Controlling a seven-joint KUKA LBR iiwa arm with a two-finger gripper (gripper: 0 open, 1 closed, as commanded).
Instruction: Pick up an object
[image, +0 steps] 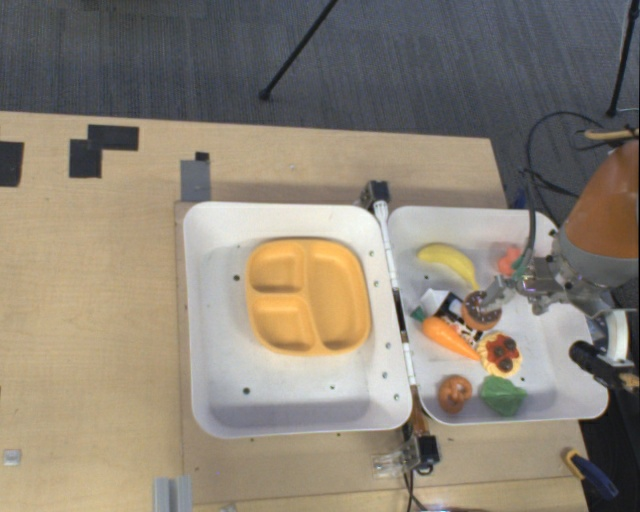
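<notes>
Your tool (487, 303) is hovering over the right bin (560, 405); the carrot (450, 338) is lying at its seven o'clock, long axis ten-to-four. I cannot tell its spread.

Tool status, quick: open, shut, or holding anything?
Tool: cannot be told; it is low in the right bin, over the toys beside the carrot.

A robotics lab: a plywood desk (90, 300) carrying two white bins (215, 400), black marker patches (100, 148), loose cables (545, 135), a tripod leg (300, 50) on grey carpet (200, 50).
</notes>
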